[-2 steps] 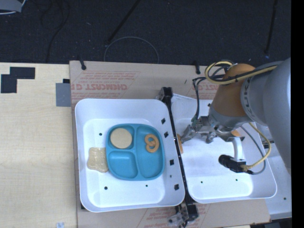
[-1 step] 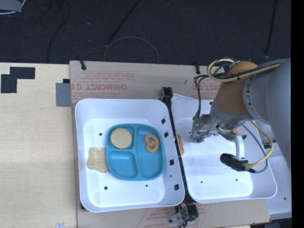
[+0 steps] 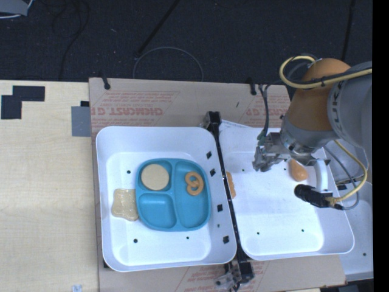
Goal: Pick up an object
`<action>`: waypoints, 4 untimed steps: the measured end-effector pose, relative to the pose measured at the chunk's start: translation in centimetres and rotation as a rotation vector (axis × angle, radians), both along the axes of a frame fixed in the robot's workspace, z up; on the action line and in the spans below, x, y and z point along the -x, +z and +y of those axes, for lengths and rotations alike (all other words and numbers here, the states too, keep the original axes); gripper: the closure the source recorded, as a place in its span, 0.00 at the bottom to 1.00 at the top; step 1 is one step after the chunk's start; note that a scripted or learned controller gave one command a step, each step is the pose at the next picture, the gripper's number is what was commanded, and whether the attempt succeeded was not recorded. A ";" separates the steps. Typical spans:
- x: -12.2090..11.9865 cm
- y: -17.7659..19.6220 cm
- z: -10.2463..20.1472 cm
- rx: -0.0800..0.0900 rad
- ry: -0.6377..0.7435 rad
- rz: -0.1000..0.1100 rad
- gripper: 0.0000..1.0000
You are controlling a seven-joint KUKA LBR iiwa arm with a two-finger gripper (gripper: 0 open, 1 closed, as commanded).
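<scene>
Your jaws (image 3: 263,160) hang low over the right bin (image 3: 285,236); whether they are released or clenched you cannot tell from here. Just beside them lies an orange object (image 3: 298,171), perhaps a food toy. In the left bin (image 3: 115,236), a blue tray (image 3: 173,208) carries a pretzel (image 3: 194,183).

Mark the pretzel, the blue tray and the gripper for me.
pretzel (image 3: 194,184): camera view, on its middle, in the tray's upper right compartment.
blue tray (image 3: 159,210): camera view, on the bare floor of its lower left compartment.
gripper (image 3: 264,160): camera view, midway between its fingertips, over the right bin.
</scene>
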State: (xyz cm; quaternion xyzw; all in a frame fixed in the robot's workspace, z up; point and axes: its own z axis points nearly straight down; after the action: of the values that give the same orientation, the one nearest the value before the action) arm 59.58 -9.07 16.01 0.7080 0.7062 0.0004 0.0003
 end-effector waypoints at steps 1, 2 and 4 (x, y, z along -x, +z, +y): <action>-0.9 4.6 -0.1 0.000 0.002 -0.001 1.00; -0.9 9.4 -0.3 0.000 0.003 -0.001 1.00; -2.7 7.6 11.0 -0.001 0.007 0.003 1.00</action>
State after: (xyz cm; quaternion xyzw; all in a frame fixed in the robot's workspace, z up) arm 62.32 1.98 23.60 0.7055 0.7087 -0.0002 -0.0012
